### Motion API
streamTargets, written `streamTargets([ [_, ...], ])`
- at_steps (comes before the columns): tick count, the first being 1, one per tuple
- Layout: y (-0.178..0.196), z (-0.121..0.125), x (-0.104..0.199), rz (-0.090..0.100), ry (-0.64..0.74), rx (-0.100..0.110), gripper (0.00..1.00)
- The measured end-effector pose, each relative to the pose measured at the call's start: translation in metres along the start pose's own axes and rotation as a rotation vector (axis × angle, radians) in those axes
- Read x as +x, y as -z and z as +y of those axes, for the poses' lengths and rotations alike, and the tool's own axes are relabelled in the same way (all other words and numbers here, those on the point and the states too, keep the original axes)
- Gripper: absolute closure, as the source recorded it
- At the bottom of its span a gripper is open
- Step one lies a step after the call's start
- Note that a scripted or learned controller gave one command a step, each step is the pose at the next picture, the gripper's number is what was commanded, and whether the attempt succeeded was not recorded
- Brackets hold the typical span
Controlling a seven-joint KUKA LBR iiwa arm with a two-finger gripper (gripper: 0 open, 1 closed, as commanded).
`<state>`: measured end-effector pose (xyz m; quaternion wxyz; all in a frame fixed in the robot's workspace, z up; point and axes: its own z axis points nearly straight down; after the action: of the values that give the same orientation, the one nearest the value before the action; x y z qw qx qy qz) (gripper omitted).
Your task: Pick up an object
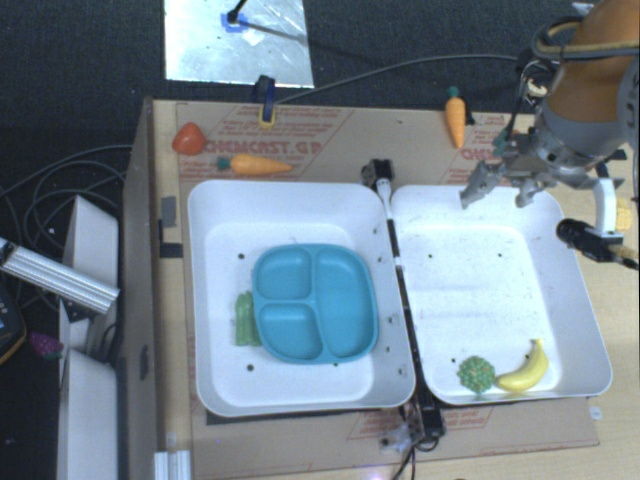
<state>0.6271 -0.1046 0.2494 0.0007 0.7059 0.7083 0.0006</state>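
Yellow banana [525, 370] lying flat, near front corner of right bin [590, 313]; green bumpy ball [476, 373] just beside it.

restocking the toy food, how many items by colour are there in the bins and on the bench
orange: 3, carrot, carrot, round fruit, all on the bench
green: 2, broccoli in the right bin, green piece beside the blue tray
yellow: 1, banana
total: 6

Dark carpet floor [80, 48] with a shiny metal sheet [238, 28] and cables [60, 183].
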Motion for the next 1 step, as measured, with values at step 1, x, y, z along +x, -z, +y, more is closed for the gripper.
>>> streamTargets([
  [1, -0.0725, 0.0409, -0.0277, -0.001, -0.002, 0.002, 0.0],
])
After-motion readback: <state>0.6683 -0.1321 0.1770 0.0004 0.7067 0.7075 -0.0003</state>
